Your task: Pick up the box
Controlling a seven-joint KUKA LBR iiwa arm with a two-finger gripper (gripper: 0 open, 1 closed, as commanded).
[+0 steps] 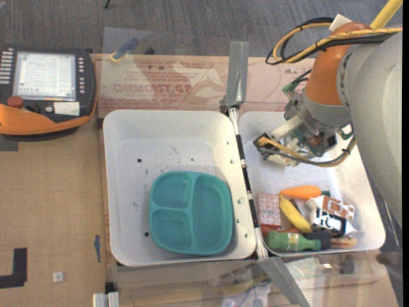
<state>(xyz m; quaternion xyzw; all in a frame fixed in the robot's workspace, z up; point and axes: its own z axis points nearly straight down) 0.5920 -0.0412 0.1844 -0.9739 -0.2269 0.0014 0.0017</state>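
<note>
The box (337, 208), white with red-brown patches, lies tilted in the near right corner of the right bin (364, 171), among other items. My gripper (311, 144) hangs over the far half of that bin, well behind the box and apart from it. Nothing shows held in it. The grey wrist and the orange band above it hide most of the gripper.
Beside the box lie an orange carrot (300, 191), a yellow banana (294, 213), a green bottle (293, 240) and a flat red-and-white packet (269, 208). The left bin (128, 133) holds a teal divided plate (190, 213). A control pendant (45, 88) sits at the far left.
</note>
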